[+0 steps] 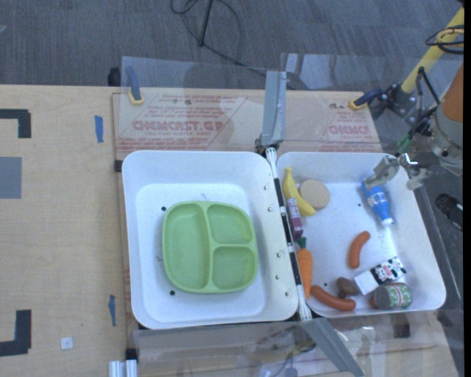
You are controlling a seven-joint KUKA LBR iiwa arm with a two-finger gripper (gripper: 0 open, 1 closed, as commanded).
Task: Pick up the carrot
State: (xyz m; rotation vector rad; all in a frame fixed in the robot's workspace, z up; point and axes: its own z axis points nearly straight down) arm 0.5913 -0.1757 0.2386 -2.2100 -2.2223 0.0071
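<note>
The arm (450, 110) runs off the right edge, so most of its body is cut away there. Its gripper (394, 169) shows at the right bin's (430, 243) far corner, too small and cluttered to read. The carrot (305, 270) lies tight against the bin's left wall, its green top partly tucked behind the rim. The print on the blue tube (378, 203) and on the little can (391, 296) is too small to make out. A cable (199, 22) leaves the top edge.
</note>
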